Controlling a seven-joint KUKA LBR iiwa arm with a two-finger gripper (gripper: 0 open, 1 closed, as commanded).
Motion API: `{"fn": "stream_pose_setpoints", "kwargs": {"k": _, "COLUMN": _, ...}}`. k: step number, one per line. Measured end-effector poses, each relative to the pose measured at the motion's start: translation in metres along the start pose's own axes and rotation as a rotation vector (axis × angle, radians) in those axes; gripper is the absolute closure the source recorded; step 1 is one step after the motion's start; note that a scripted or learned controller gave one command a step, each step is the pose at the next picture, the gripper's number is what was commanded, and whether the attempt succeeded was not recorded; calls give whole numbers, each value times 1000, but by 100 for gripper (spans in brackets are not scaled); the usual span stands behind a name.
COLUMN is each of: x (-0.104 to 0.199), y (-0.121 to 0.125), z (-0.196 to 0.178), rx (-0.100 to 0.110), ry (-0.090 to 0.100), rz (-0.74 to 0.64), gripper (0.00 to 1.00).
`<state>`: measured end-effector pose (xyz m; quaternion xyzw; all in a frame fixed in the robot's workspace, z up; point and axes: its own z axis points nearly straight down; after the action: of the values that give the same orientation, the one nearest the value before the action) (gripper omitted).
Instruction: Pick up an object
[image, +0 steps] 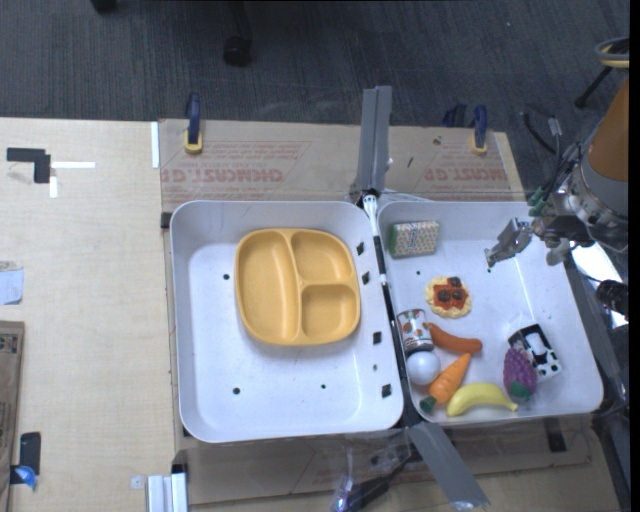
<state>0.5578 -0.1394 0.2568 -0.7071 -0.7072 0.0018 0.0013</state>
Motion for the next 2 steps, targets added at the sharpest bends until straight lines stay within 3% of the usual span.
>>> {"fn": "stream_pose_setpoints", "kwargs": {"k": 1, "x": 38, "y": -45, "z": 156, "rx": -6, "ry": -5, "rz": 37, "gripper": 0}}
{"fn": "stream_pose_setpoints", "kwargs": {"k": 2, "x": 37, "y": 46, "z": 167, "rx": -1, "ry": -1, "rz": -44, "gripper": 0}}
